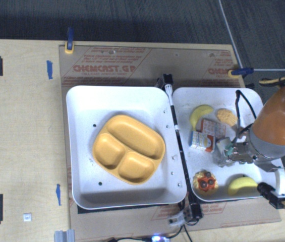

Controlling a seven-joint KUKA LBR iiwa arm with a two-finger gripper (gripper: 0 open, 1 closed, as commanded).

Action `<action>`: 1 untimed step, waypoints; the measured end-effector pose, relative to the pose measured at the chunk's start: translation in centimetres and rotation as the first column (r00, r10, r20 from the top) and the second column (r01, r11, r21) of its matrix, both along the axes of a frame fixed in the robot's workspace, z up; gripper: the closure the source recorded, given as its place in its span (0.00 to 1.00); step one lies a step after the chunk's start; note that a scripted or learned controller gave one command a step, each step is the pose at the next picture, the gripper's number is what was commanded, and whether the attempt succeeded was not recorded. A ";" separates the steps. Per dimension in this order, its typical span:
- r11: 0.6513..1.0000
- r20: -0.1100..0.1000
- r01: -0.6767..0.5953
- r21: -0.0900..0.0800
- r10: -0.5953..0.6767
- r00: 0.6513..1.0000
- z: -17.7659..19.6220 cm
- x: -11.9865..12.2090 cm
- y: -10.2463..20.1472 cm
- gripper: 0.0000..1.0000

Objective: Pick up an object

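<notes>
While the arm point(278, 122) reaches in over the right bin point(182, 135), I read this as the approach stage of the pick, with nothing lifted yet as far as I can judge. My gripper point(231, 153) sits low among the clutter, close beside a small juice carton point(207, 134) lying on the bin floor; whether the claw is apart or together I cannot tell, since the wrist hides it from above. Around it I see a yellow lemon-like fruit point(201, 113) toward the back, a tan round cookie-like piece point(226, 116) just beside it, a banana point(243, 184) near the front rim, and a round orange toy with dark marks point(206, 181) at the front left corner. Over in the left bin point(76, 135) a yellow three-compartment tray point(127, 147) lies untouched, well apart from the gripper. From where I sit, the close, the lift and a clear raise above the rim are all left to do.
</notes>
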State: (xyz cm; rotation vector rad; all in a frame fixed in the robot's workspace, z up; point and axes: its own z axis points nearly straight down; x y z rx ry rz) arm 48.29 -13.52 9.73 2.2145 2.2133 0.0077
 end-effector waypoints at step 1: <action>1.000 0.000 0.000 0.000 0.000 1.000 0.0 0.0 0.0 0.00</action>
